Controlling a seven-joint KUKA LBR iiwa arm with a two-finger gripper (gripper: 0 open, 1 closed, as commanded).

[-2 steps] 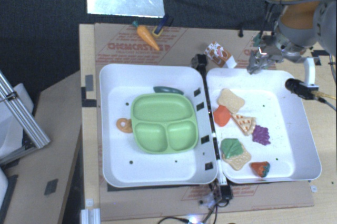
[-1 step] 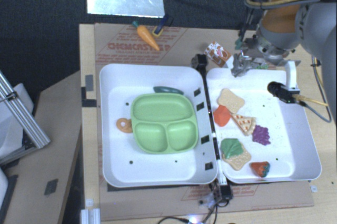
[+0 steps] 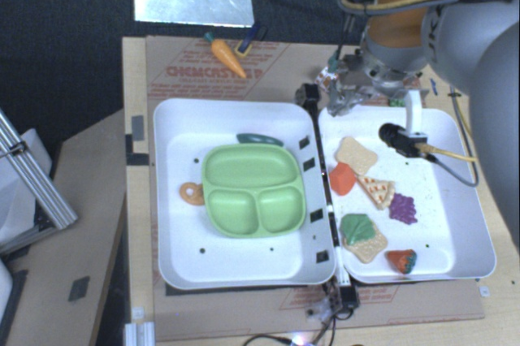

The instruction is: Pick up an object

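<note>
The right bin [image 3: 463,198] holds several toy foods: a tan bread slice [image 3: 356,153], a red-orange piece [image 3: 342,179], a pizza wedge [image 3: 378,191], purple grapes [image 3: 403,209], a sandwich with green lettuce [image 3: 361,235] and a strawberry [image 3: 401,260]. My gripper [image 3: 345,92] hangs over the bin's far left corner, beyond the bread slice and apart from every food. The wrist above hides its tips.
The left bin [image 3: 175,174] bears a green divided plate [image 3: 252,190], an orange ring [image 3: 192,193] and a dark green piece [image 3: 260,140]. A toy carrot [image 3: 227,58] lies on the cardboard behind the bins. A black and white part [image 3: 404,137] with a yellow cable hangs over the right bin.
</note>
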